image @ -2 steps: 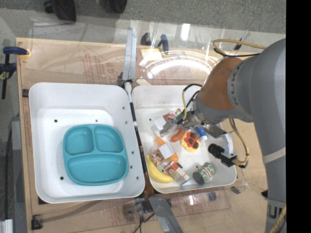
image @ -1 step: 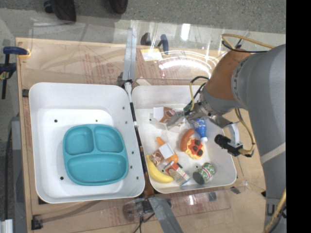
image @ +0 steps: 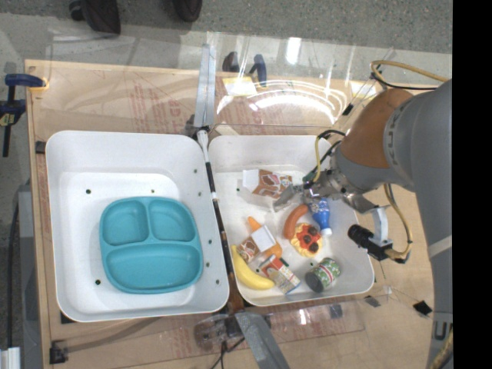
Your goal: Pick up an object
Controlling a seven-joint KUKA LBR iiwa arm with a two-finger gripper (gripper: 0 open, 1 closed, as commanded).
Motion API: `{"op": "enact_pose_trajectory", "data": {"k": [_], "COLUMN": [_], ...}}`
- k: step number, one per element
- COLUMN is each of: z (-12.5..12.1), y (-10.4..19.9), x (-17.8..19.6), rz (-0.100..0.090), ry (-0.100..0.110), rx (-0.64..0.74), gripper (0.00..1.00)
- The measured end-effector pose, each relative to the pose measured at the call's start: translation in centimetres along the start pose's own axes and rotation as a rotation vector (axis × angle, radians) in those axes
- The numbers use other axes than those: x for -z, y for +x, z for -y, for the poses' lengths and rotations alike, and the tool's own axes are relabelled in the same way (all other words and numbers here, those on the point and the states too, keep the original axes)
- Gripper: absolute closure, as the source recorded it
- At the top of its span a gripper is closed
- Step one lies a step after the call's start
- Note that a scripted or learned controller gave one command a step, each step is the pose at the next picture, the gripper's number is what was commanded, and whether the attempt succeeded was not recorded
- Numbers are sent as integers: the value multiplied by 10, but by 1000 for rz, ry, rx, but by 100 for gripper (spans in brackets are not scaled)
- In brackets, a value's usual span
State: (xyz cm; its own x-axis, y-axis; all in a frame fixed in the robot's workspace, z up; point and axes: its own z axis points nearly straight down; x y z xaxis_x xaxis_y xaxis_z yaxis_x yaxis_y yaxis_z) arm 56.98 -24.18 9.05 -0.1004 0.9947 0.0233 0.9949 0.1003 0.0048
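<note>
Camera view: your tool [image: 301, 194] sits low in the right bin [image: 231, 156], over the brown packet [image: 270, 183], beside the blue bottle [image: 320, 215]. Can't tell its finger state. Teal tray [image: 150, 244] in left bin [image: 69, 156].

The right-hand bin [image: 231, 148] holds a small heap of toy groceries: a yellow banana [image: 250, 274] lying at its near left, a green can [image: 326, 273] on its side at the near right, a sausage [image: 293, 220] in the middle, and a brown packet [image: 270, 184] farther back.
</note>
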Motion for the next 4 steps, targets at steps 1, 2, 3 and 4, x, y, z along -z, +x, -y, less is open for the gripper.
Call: {"op": "enact_pose_trajectory", "data": {"k": [1, 2, 3, 4], "z": [2, -3, -2, -53], "y": [-6, 60, 60, 69], "x": [11, 115, 114, -3], "rz": [15, 25, 25, 24], "ry": [-1, 5, 6, 7], "rx": [0, 233, 232, 218], "gripper": [100, 100, 0, 0]}}
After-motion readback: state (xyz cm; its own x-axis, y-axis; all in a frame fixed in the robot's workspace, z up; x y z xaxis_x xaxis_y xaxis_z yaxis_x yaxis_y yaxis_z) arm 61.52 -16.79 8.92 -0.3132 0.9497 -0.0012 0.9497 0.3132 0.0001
